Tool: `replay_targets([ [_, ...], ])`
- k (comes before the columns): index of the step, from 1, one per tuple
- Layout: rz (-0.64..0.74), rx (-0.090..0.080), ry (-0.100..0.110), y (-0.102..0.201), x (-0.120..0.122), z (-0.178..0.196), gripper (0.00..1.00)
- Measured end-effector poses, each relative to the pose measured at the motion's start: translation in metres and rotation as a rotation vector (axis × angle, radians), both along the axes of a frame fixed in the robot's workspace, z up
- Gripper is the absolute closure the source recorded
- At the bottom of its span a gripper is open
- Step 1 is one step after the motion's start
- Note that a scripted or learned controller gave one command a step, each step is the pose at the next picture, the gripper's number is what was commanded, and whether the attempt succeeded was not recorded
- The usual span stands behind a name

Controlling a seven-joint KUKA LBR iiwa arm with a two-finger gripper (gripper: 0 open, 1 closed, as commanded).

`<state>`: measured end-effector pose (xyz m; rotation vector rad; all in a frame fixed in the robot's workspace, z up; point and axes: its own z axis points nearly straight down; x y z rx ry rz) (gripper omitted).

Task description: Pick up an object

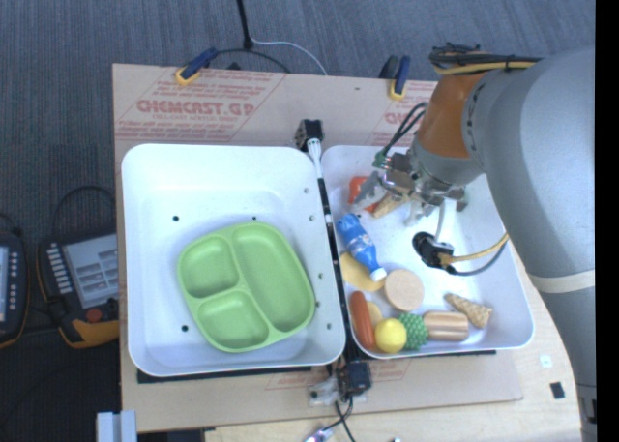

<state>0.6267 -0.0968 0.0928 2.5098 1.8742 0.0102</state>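
Claw hovering over the toy pile

Can't tell how the gripper [406,193] is set. Blue bottle [358,242] just below-left of it looks light, stiff, slippery; I'd grab mid-body.

Toy foods [406,309] and a blue bottle [357,244] lie jumbled in the right bin [503,237].

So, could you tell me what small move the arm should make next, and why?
Probably a short straight descent. The gripper sits at the far end of the right bin, above small items there, while the blue bottle and the other toy foods lie nearer the camera. Whether it holds anything is unclear.
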Motion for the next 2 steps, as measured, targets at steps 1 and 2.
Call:
replay_targets([
  [1, 0.0, 0.0, 0.0, 0.0, 0.0, 0.0, 0.0],
  [2, -0.251, 0.006, 0.031, 0.001, 0.041, 0.0, 0.0],
])
